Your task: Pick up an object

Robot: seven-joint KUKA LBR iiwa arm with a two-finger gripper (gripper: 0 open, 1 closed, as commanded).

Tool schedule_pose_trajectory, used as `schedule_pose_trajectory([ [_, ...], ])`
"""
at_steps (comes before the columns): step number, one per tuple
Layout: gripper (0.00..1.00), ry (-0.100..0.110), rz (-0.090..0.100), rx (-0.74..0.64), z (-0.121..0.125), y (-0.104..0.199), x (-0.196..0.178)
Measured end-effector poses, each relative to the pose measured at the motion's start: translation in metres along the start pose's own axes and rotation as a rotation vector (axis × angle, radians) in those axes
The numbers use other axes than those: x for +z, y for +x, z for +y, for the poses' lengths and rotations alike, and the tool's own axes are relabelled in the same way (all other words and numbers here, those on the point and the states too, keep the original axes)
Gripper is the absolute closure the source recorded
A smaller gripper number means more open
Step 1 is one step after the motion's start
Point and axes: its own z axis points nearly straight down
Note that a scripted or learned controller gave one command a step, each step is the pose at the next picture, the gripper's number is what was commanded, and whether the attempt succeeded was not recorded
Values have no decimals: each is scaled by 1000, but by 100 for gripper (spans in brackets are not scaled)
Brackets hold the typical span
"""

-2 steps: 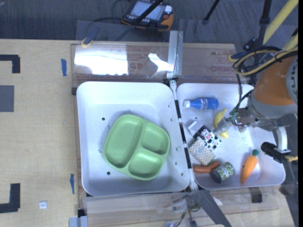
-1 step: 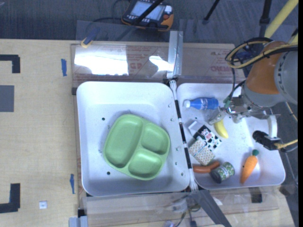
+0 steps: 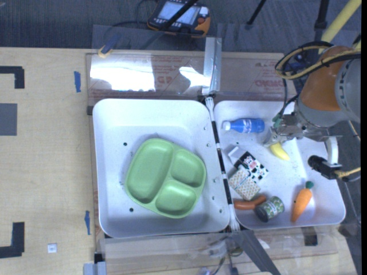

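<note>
camera view: two bins [image 3: 106,119], one carrot [image 3: 301,203]

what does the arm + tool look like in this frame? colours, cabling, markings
The arm is a rounded grey body with a broad orange band above the wrist. Black and yellow cables loop beside that band. Below it sits a grey metal wrist block carrying the tool, with small dark fittings. No readable markings show at this size.
</note>
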Motion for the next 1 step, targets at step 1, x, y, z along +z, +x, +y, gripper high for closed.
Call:
schedule_pose_trajectory([
  [1,100,9,1,21,-43,14,-111],
])
